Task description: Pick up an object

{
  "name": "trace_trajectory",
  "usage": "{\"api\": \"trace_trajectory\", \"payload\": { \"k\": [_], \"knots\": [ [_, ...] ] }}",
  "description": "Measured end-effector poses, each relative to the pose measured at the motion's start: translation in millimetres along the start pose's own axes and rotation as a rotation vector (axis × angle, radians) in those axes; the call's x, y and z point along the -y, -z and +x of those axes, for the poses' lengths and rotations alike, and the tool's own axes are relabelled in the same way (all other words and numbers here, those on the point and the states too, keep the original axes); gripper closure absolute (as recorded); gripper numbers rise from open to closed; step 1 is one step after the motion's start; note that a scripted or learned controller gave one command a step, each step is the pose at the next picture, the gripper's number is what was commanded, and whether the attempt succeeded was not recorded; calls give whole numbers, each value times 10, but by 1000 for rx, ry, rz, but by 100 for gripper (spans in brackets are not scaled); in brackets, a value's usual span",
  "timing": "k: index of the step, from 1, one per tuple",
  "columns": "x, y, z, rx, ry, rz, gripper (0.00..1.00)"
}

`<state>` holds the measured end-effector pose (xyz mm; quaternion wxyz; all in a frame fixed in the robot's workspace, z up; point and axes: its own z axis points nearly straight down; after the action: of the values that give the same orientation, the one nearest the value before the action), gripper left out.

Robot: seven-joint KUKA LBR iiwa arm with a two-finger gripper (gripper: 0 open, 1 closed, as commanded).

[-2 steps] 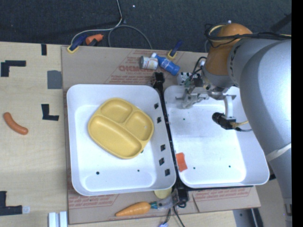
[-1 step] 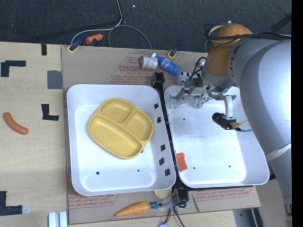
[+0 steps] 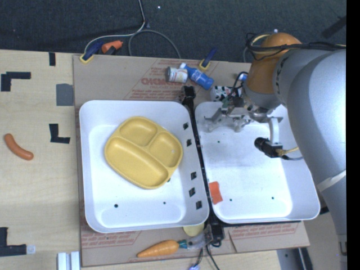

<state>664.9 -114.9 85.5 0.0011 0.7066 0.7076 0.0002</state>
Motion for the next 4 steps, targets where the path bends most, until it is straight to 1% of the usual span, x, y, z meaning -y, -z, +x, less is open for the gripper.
{"api": "trace_trajectory", "payload": {
  "k": [1,2,3,4],
  "knots": [
    [352,10,203,2,-1,-2,0],
    [-51,-2,175,-1,2,0,0],
    [236,506,-428,3,-5,-1,0],
    [543,11,85,-1,2,5,0]
  ]
}}
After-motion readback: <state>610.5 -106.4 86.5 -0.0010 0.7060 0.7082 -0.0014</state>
